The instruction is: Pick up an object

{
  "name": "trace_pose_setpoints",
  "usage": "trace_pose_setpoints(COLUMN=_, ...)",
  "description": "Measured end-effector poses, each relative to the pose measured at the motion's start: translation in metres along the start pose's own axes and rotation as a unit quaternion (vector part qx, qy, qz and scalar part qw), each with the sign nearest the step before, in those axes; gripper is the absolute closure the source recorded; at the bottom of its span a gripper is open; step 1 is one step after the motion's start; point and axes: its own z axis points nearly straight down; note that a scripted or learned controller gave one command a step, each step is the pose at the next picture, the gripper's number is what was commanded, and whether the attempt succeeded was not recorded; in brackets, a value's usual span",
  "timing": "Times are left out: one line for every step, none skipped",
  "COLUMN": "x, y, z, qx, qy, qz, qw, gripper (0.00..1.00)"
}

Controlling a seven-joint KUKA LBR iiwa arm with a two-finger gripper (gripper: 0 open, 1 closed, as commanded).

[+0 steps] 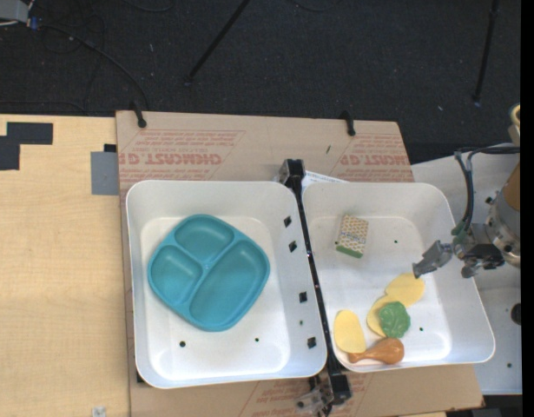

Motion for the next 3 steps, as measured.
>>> trace_pose_setpoints(x=0.000, y=0.003, z=-0.007, qx=-0.007, qy=-0.002, qz=-0.002, qw=1.0000, gripper=0.00)
trace_pose_setpoints(x=0.003, y=0.008, z=0.038, qx=-0.004, qy=0.000, qz=-0.002, qw=1.0000, gripper=0.00)
trace_pose_setpoints(x=0.003, y=0.001, z=0.083, qx=-0.004, qy=0.000, qz=-0.002, qw=1.0000, gripper=0.00)
